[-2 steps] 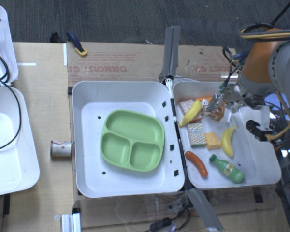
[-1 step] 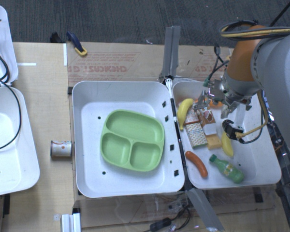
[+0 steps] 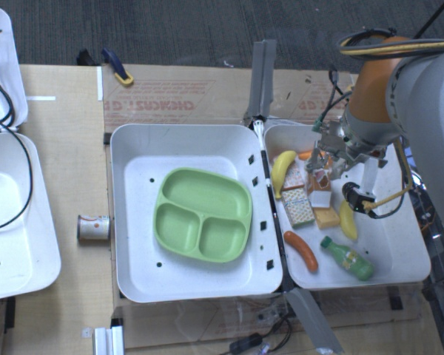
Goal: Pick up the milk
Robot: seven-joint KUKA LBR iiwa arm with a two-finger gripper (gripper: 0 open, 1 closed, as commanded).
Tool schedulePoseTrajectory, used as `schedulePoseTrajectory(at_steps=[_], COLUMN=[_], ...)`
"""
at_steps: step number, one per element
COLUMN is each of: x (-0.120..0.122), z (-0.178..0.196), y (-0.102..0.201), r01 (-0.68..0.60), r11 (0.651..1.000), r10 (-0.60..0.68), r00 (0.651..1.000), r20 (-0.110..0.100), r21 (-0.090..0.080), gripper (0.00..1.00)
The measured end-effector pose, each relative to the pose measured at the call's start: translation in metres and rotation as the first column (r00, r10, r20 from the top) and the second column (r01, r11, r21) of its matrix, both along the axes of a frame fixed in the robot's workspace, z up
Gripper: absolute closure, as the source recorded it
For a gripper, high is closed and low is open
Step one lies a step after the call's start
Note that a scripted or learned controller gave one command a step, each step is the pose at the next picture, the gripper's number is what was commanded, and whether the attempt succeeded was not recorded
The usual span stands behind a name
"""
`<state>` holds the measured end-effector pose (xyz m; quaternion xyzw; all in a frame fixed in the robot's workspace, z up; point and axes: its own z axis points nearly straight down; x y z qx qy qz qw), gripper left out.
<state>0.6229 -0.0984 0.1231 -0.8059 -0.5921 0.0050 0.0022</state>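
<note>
The right bin [image 3: 399, 272] holds a heap of toy food. A small white carton with red print, which I take for the milk [image 3: 320, 188], stands in the heap's middle, partly covered from above. My gripper [image 3: 323, 163] hangs right over the carton's upper end, at or just above it, with the grey arm and its orange band [image 3: 374, 87] rising behind to the right. Whether the carton is between the fingers cannot be made out.
Around the carton lie a banana [image 3: 283, 170], a checkered cracker pack [image 3: 299, 208], an orange cheese block [image 3: 326, 218], a second yellow fruit [image 3: 348, 222], a sausage [image 3: 301, 248] and a green bottle [image 3: 348, 259]. The left bin [image 3: 133, 198] holds a green divided plate [image 3: 203, 214].
</note>
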Motion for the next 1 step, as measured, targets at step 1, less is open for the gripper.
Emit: schedulePoseTrajectory(at_steps=[1], x=[-0.0105], z=[0.0853], y=[0.0705], r01=[0.118], r11=[0.993], r10=[-0.118], r00=[0.993], r20=[0.005], r21=[0.000], gripper=[1.00])
